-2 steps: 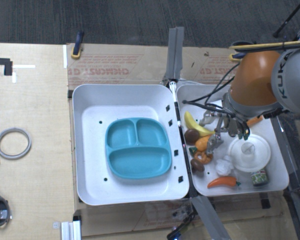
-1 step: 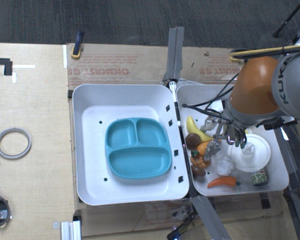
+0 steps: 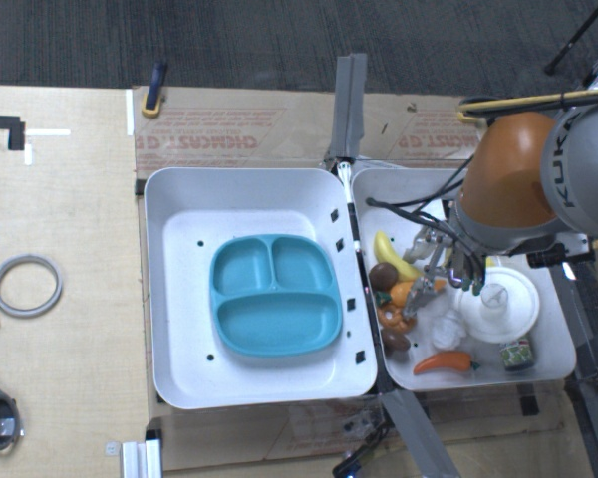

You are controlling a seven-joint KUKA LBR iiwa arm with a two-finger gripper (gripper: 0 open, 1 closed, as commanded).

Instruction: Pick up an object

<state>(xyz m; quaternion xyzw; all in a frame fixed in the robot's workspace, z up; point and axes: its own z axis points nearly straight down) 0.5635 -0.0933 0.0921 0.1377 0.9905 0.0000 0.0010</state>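
So the arm is hanging over the right bin (image 3: 553, 366), and the gripper (image 3: 426, 285) is dipping into the pile of toy food there. Can't tell whether the jaws are spread or pinched together, too much cable and metal in the way.

Nothing's looking lifted yet. The banana (image 3: 391, 254) is lying just left of the gripper, an orange piece (image 3: 403, 293) sitting right under it, and a carrot-ish thing (image 3: 444, 362) further toward the bin's front edge. I'm guessing the grab itself is what's left.

Glossy blue plastic plate (image 3: 276, 295) in smooth white plastic bin (image 3: 169, 267).
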